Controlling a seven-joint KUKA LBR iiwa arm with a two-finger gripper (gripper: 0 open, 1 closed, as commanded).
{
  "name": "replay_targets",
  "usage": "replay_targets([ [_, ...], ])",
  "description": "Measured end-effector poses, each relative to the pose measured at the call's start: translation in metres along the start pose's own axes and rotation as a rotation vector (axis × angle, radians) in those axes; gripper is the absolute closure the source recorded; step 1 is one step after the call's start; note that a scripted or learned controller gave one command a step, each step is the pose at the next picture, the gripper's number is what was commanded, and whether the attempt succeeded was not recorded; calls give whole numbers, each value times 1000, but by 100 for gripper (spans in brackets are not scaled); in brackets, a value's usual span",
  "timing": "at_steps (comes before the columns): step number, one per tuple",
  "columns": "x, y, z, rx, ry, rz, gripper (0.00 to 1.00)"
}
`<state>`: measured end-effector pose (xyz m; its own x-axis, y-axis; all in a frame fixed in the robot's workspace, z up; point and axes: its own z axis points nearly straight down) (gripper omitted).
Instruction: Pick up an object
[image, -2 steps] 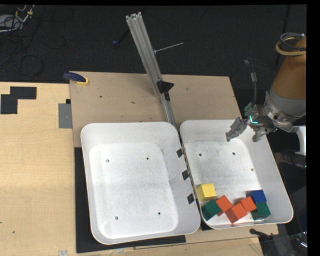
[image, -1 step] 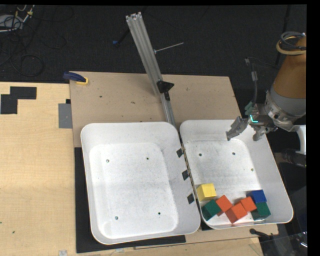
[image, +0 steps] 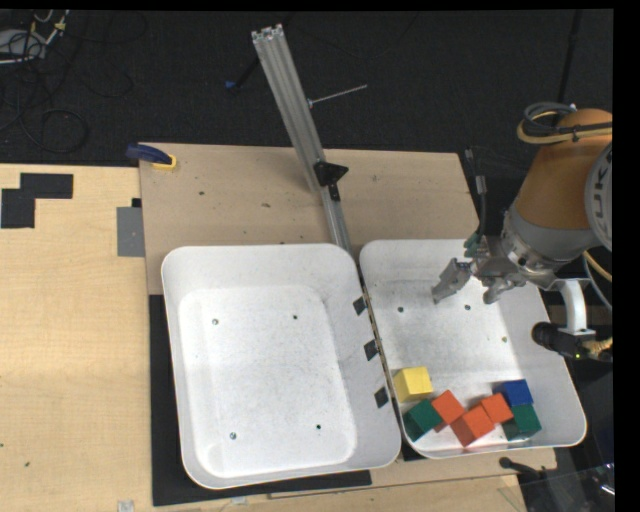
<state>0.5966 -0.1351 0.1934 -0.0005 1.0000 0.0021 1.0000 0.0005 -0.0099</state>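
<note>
Yellow block (image: 413, 382), blue block (image: 516, 392), white bins (image: 190, 270)

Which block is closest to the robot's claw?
The yellow block. It sits at the upper left of the pile, the nearest one to the gripper; the other blocks lie lower down.

One fixed camera looks down at a slant from above the desk (image: 250, 200). Both white bins (image: 190, 300) fill mid-frame, moderately near.

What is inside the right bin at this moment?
The right bin holds a cluster of blocks at its near end: a yellow block, orange blocks, green blocks and a blue block. The gripper hovers above the bin's far end.
</note>
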Motion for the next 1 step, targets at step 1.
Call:
replay_targets([
  [1, 6, -5, 46, -1, 0, 3, 0],
])
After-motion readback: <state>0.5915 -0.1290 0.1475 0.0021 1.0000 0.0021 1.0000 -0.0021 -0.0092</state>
